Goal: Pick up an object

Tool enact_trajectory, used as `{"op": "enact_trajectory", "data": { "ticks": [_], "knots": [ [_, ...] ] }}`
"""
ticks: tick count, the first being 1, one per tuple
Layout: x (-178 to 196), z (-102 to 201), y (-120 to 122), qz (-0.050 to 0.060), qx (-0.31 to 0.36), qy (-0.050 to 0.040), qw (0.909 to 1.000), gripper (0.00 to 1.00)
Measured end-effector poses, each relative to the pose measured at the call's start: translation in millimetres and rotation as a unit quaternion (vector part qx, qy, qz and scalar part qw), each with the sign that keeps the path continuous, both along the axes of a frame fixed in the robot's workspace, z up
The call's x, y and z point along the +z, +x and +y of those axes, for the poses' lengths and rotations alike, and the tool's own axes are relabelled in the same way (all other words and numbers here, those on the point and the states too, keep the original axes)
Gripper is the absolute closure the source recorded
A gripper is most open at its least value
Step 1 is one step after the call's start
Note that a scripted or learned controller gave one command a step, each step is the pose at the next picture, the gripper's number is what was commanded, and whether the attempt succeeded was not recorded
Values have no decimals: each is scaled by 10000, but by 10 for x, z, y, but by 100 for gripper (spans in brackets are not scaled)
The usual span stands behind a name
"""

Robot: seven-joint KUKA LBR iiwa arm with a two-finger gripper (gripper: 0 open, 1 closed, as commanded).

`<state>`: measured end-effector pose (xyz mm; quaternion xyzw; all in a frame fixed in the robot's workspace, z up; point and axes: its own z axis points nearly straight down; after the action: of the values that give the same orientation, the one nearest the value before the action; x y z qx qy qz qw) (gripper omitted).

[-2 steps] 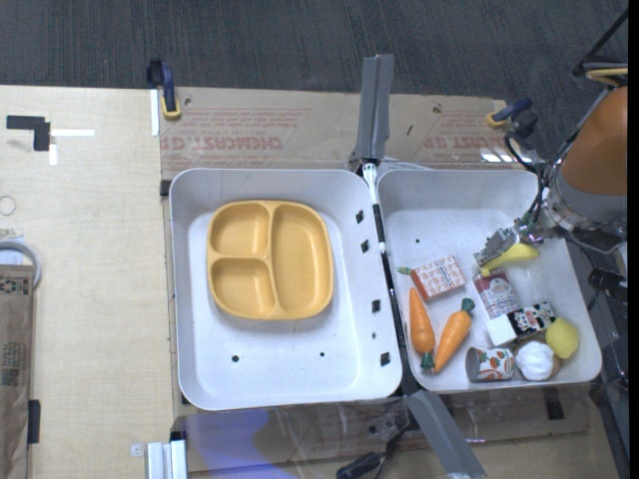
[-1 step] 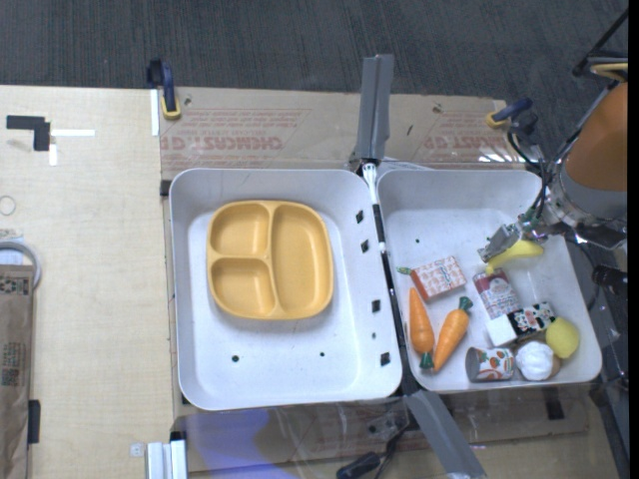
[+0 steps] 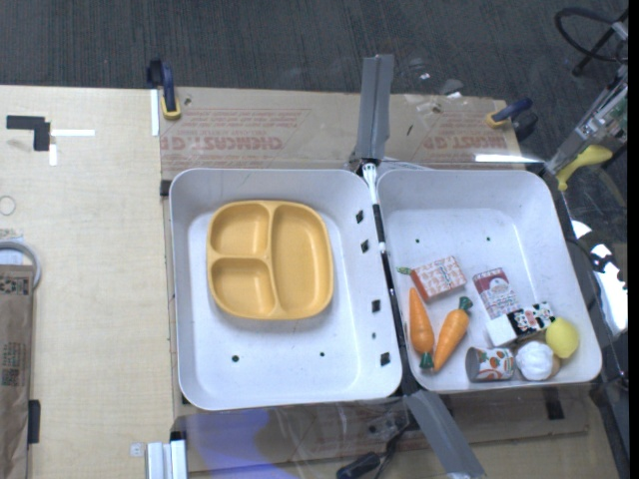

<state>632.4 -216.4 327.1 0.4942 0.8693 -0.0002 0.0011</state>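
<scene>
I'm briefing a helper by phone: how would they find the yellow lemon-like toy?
Look in the right-hand white bin, at its near right corner. The lemon sits there beside a white ball, the only plain yellow rounded item among the toys.

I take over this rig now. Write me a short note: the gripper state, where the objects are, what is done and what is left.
Gripper: I cannot report its state from this view.
Left bin: holds a yellow divided plate.
Right bin: all small items sit in its near part: two toy carrots, two small cartons, a black-and-white pack, a small can, a white ball, a yellow lemon.
Done: nothing lifted.
Left: pick up one object.
</scene>
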Motion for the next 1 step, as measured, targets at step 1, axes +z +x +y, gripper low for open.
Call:
{"op": "enact_trajectory", "data": {
  "ticks": [1],
  "knots": [
    [85,-5,8,-5,0,-4,10000,100]
  ]
}}
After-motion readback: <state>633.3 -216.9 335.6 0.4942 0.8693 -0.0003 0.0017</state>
